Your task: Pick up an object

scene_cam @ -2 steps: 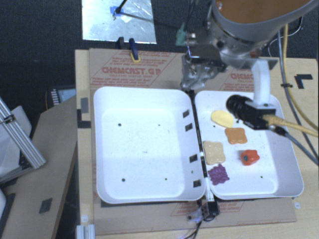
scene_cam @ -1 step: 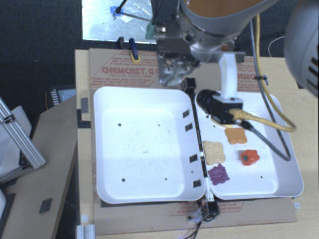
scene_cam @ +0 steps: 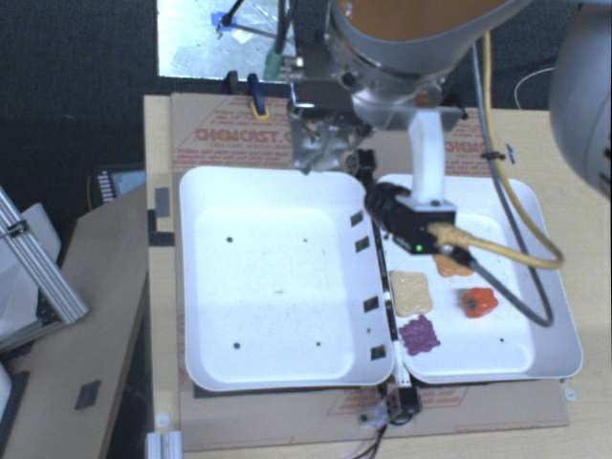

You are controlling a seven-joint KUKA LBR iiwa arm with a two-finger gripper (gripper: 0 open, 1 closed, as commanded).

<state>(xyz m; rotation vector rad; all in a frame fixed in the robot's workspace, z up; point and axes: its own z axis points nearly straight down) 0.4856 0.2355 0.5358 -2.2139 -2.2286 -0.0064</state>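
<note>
- Camera view — we see the gripper (scene_cam: pixel 325 151) above the left bin's (scene_cam: pixel 201 256) far rim, nothing visibly held; finger state: cannot tell.
- Approach step, we judge; next needs travel to right bin (scene_cam: pixel 535 352) — toast slice (scene_cam: pixel 411 293), purple grapes (scene_cam: pixel 419 335).

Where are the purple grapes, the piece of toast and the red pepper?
purple grapes (scene_cam: pixel 419 335), camera view, middle of the bunch
toast (scene_cam: pixel 411 293), camera view, middle of its top face
red pepper (scene_cam: pixel 478 301), camera view, its red body

"CHEMCAST" in red on the brown sheet (scene_cam: pixel 229 134) under the bins; other lettering unreadable.
</note>
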